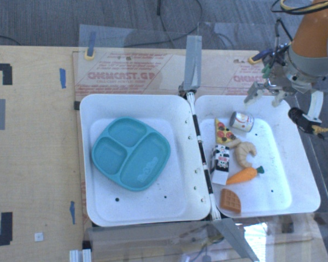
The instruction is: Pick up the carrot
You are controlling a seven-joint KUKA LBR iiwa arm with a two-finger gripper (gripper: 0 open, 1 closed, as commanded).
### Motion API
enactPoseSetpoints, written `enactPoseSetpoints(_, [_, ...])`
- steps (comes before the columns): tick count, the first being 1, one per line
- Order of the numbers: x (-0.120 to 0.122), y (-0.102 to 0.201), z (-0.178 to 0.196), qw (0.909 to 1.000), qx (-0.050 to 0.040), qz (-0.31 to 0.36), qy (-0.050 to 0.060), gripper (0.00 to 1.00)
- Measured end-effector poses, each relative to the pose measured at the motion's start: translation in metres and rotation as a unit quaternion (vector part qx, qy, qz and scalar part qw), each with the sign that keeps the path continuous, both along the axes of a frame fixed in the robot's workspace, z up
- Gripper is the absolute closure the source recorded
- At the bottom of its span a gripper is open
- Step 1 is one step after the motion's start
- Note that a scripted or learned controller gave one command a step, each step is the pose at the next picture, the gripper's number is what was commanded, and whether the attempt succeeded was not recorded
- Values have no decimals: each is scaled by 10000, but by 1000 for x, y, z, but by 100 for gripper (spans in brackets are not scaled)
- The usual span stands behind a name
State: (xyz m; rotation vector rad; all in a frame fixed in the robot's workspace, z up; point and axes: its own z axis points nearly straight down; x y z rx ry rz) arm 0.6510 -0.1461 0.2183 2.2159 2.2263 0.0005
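Carrot (243,175) lies flat in the right bin (300,192), near the middle, leaf end pointing right, orange tip toward the bin divider. Not lifted, so the pick is not done yet, by my read.

Gripper (265,91) hangs over the bin's far rim, up at the right, well apart from the carrot. Two fingers look spread w/ a gap between them, nothing in it: open and holding nothing, as far as the slant lets me see.

Crowded around the target: croissant (245,152) just above it, nearly touching; milk carton (222,159) just to its left; waffle (230,201) below; pizza slice (224,130) and can (241,121) farther up, between gripper and carrot.

Left bin (98,201) holds only a teal tray (131,153), not part of this.

Left to do, I'd judge: basically everything. Move arm down over the carrot, line fingers across its narrow width, drop, close, lift. Risk: the croissant is close enough that a finger may nudge or catch it instead.
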Motion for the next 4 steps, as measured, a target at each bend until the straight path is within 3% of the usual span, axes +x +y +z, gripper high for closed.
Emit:
enactPoseSetpoints(1, [-44,49,-75,10000,0,33,0,0])
enactPoseSetpoints(2, [-78,42,-101,10000,0,94,-14,0])
enactPoseSetpoints(3, [-158,45,-127,9996,5,276,-69,0])
enactPoseSetpoints(4, [-157,45,-116,9996,27,261,-87,100])
